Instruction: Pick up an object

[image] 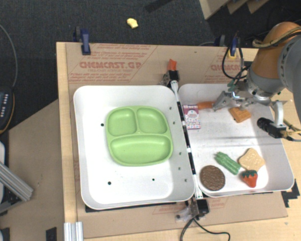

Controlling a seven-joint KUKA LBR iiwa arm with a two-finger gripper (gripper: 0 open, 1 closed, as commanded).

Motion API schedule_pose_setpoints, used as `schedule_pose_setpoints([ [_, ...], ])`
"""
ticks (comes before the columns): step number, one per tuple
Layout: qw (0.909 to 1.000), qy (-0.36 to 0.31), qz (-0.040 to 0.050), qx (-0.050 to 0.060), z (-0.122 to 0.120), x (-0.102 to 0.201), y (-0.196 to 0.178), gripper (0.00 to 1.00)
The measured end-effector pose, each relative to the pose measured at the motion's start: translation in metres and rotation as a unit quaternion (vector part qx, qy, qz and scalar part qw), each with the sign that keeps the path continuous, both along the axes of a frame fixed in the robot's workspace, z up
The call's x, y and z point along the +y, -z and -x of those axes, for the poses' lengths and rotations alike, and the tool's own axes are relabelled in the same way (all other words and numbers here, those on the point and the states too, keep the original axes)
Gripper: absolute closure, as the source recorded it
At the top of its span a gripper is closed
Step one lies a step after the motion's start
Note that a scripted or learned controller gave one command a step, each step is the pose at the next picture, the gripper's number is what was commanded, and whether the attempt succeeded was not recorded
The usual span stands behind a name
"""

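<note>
Target objects: the loose items lie in the right bin (271, 149). An orange-brown block (240, 115) sits near the bin's far side, just beside the gripper (232, 98).
Carton: a small pink-and-white carton (191, 117) rests against the bin's left wall; it bears print, too small to read.
Orange piece: a thin orange piece (205, 105) lies just right of the carton's far end, partly hidden by the gripper.
Near-side group: a brown round disc (212, 177), a green pod-shaped toy (226, 162), a tan bread-shaped slice (251, 159) and a red strawberry-like toy (249, 177) cluster at the near edge, the slice touching the strawberry.
Gripper: low over the far part of the right bin, its metal parts splayed; whether the fingers are apart or together cannot be told, and nothing is seen between them.
Arm: grey with an orange band (271, 54), cut off by the right edge.
Black part: a dark fitting (271, 127) hangs over the bin's right side; what it is cannot be made out.
Left bin (90, 144): holds a green three-compartment plate (138, 135).
Writing: the brown board (115, 64) under the bins reads "CHEMCAST GP" in red, with smaller lines not legible; the same print at the right is partly covered.
Clamps: blue clamps (84, 40) grip the board's far edge.
Floor: a small yellow object (132, 22) lies on the dark carpet beyond the bench.
</note>
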State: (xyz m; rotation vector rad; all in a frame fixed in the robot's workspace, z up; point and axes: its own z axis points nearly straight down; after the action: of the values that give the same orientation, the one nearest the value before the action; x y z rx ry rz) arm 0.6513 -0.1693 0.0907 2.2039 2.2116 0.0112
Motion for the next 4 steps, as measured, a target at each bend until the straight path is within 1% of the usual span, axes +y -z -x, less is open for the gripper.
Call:
schedule_pose_setpoints([
  [1,1.0,0.001,-0.0087,0.004,0.029,-0.052,0.001,0.0],
  [2,0.9999,0.0,-0.0093,0.011,0.017,-0.049,0.007,0.0],
  [3,1.0,0.0,-0.0049,0.008,0.017,-0.052,-0.005,1.0],
  [4,1.0,0.001,-0.002,0.004,-0.012,-0.053,-0.079,1.0],
])
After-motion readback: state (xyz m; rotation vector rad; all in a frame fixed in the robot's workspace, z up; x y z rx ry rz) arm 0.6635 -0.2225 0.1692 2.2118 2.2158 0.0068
